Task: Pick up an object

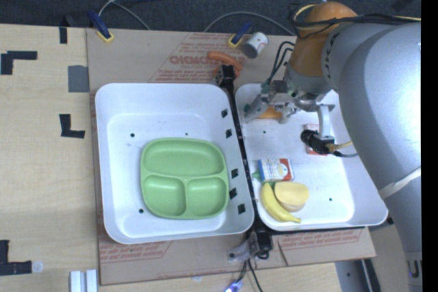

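**Now the arm is down in the right bin, reaching for something orange**

Here the likeliest target is a small orange object (272, 115) lying near the far left corner of the right bin (342, 205), close to the divider between the two bins. It is partly covered by the tool, so its exact kind is hard to name. The gripper (268, 104) sits right over it, low in the bin, and whether the claw is released or clenched I cannot tell from this angle; nothing is plainly seen between it.

Further toward the near end of the same bin lie a small carton (275, 169), a banana (275, 207) and a pale yellow rounded piece (292, 194) resting against the banana, all well apart from the tool. The left bin (116, 147) carries a green divided plate (185, 177).

My read: this is the approach or grasp step, not yet a lift. The next move calls for a firm close on the orange piece, then a straight rise clear of the bin wall. Being so near the divider, the tool has little room on that side, and a glancing grip could slip.
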Motion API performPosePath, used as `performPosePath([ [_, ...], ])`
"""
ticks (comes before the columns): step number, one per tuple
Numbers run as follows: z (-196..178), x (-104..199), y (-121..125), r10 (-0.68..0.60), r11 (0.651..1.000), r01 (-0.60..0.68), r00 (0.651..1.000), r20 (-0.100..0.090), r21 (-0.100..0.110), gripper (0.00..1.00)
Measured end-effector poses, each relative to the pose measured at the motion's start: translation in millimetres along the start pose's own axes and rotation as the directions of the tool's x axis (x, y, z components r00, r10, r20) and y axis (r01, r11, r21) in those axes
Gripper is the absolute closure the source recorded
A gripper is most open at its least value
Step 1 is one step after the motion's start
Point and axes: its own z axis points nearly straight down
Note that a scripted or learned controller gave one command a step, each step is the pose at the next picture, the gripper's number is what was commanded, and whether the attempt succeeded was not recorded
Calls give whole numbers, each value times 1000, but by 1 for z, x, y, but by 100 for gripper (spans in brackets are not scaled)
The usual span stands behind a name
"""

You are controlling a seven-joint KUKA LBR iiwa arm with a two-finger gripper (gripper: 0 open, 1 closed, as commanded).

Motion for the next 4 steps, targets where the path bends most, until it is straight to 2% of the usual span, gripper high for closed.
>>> performPosePath([
  [2,0,-9,0,0,1000,0,1000,-2,-1,0],
  [4,0,-1,0,0,1000,0,1000,-1,-1,0],
])
